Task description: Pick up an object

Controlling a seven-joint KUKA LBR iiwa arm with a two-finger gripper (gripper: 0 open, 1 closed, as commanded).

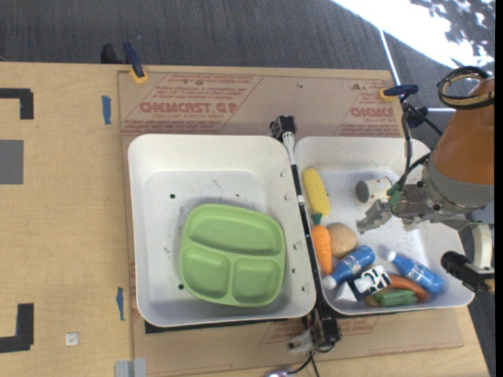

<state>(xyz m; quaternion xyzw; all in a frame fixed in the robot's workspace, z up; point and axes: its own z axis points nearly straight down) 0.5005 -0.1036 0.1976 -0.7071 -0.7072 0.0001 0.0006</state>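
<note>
We judge the pick barely begun: two-finger gripper (376,214) hangs spread, holding nothing, in the right white bin (346,151) (candidate round beige ball (341,238) at its 7 o'clock, untouched).

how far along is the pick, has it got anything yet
Done: the arm has reached over the right bin, with its gripper low above the bin's middle. In hand: nothing shows between its fingers. Left: the grab and lift. The toy corn, carrot, blue bottle and the other toys all lie in the bin. The green divided plate sits in the left bin.
</note>
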